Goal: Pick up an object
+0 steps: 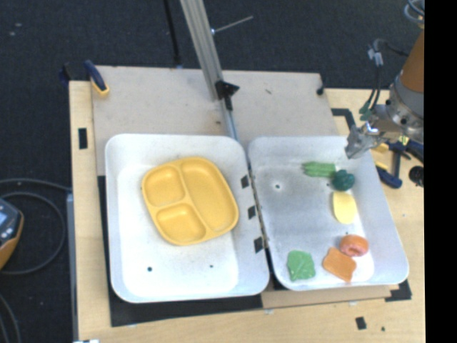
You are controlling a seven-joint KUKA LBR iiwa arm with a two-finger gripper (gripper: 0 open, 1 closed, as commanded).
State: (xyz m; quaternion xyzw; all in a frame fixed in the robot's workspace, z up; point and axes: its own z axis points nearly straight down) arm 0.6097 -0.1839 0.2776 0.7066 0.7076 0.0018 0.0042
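While my hand (357, 145), grip state unclear, hovers at the right bin's (285, 199) far edge, the light green piece (318, 168) lies just inward, lengthwise across.

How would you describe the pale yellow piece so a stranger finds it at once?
Look in the right bin, along its right side. The pale yellow piece lies below the dark green lump and above the orange items; it alone is flat, smooth and light yellow.
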